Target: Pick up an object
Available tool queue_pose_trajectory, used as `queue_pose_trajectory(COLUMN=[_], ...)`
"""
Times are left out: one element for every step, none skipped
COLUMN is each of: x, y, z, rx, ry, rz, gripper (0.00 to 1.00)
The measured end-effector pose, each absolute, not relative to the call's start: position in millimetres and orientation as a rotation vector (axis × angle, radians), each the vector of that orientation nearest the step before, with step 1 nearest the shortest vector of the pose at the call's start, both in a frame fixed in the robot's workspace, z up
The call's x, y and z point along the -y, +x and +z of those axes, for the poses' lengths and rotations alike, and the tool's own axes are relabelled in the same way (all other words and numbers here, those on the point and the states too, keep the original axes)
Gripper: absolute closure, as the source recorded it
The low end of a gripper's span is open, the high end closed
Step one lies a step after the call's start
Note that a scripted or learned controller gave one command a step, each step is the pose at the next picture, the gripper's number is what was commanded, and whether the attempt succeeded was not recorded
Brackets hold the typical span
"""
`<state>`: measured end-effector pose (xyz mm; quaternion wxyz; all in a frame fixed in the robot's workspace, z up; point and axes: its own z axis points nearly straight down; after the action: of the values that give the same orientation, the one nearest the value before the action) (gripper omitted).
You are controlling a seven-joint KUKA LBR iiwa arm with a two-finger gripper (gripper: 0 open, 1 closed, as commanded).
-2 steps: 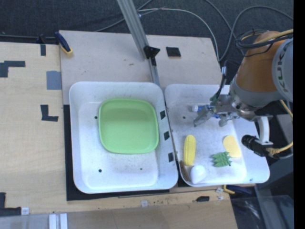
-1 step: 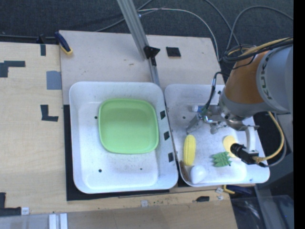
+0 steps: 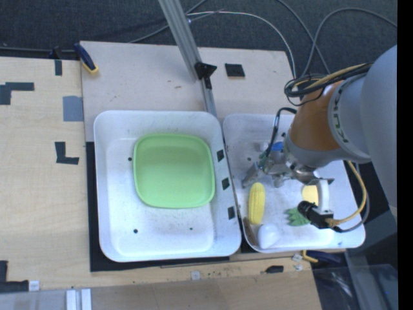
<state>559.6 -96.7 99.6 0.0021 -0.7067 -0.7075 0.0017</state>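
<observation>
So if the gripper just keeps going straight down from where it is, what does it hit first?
Probably the bare floor of the right bin, just above the yellow corn, though depth is hard to judge as the gripper is partly hidden.

A pale wooden bench (image 3: 39, 173) carries two shallow white bins side by side. The left bin (image 3: 110, 231) and the right bin (image 3: 235, 131) touch along their inner edges and sit on a black mat (image 3: 92, 250). A raised tan board (image 3: 142, 76) lies behind them, marked with dark tape squares (image 3: 235, 70).

green plate (image 3: 174, 170), yellow corn (image 3: 257, 202), white bins (image 3: 103, 173)
</observation>
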Motion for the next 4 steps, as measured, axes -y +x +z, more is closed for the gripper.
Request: queue_pose_trajectory(x=[97, 96, 102, 105], y=[560.7, 559.5, 563.4, 570.6], z=[112, 154, 197, 257], rx=[2.222, 2.223, 2.223, 2.224], ry=[-2.219, -2.222, -2.223, -2.224], rz=[0.001, -0.003, -0.003, -0.005], gripper=[1.0, 1.0, 1.0, 1.0])
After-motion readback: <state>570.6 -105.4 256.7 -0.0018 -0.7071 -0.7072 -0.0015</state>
